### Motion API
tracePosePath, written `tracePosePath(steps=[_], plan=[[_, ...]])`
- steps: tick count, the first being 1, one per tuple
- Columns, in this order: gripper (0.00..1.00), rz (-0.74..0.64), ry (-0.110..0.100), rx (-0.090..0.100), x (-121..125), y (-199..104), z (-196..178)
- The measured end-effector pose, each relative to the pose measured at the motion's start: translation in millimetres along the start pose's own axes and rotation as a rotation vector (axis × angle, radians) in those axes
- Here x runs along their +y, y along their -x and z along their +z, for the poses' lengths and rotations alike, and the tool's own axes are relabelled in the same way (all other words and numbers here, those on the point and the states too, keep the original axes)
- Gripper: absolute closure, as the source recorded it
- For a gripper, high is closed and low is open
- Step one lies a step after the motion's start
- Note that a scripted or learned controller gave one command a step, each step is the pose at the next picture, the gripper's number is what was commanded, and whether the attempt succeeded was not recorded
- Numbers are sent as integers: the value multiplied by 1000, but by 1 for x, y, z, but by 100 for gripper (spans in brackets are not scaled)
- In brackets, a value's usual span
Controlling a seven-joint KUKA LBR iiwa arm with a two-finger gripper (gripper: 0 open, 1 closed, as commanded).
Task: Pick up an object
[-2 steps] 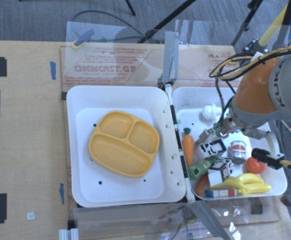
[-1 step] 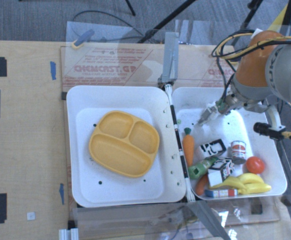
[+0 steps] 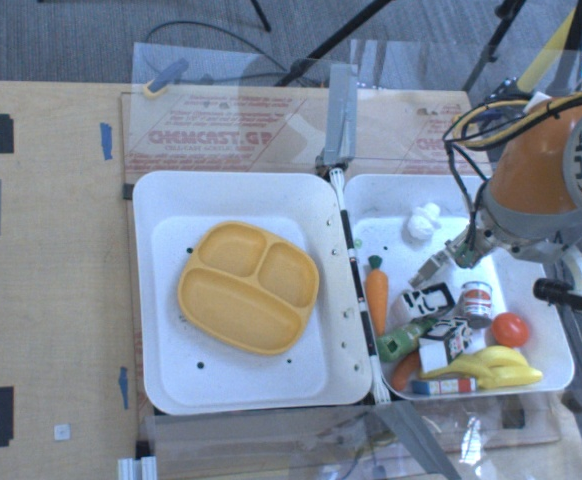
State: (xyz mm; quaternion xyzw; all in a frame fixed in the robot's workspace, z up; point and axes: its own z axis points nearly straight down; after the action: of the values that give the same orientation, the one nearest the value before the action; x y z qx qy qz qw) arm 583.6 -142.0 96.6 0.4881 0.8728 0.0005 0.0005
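- The claw [image 3: 441, 265] hangs over the middle of the right bin [image 3: 556, 383], its silvery fingers slanting down to the left from the grey and orange arm [image 3: 531, 183]. How far they are spread cannot be told at this size, and nothing shows between them.
- As a judgement, the pick is not yet made; the descent, the grip and the lift are all left.
- Just near of the claw lies a black-and-white card [image 3: 429, 298], with a small can [image 3: 477, 303] to its right; either looks the likeliest target.
- To the far side sits a white lump [image 3: 423, 221]; to the left a carrot [image 3: 376, 298].
- Nearer still: a green bottle [image 3: 403, 340], a tomato [image 3: 510, 329] and a banana [image 3: 486, 366].
- The left bin [image 3: 161, 368] on the desk [image 3: 41, 268] carries a yellow divided plate [image 3: 248, 286].
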Motion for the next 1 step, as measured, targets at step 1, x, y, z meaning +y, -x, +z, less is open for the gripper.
tracePosePath(steps=[1], plan=[[0,64,2,-3,30,35,11]])
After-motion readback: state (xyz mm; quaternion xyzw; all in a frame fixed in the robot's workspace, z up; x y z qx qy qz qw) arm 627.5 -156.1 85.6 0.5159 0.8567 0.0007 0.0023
